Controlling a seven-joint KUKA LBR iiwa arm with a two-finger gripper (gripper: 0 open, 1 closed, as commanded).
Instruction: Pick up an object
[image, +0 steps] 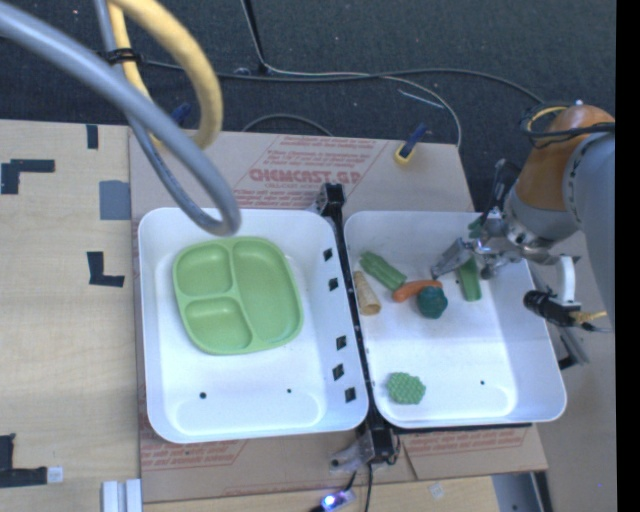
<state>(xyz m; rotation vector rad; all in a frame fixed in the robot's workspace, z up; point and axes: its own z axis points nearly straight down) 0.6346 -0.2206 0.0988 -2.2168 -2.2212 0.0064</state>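
Note:
In the right bin (520, 395) lie a green cylinder (383, 270), a tan piece (367, 296), an orange carrot-like piece (412, 291), a dark teal ball (432, 304) and a flat, bumpy green round piece (405, 387). My gripper (462, 268) hangs over the bin's upper right part, just right of the teal ball. A small green piece (470, 285) sits directly under the gripper. Whether the gripper is touching or holding this piece is unclear from this angle.
The left bin (160, 400) holds a light green divided plate (237, 295). A black divider (345, 330) runs between the two bins. A grey hose (150, 130) and a yellow hose (195, 60) cross above the left bin's far corner. Cables lie on the dark floor behind the bench.

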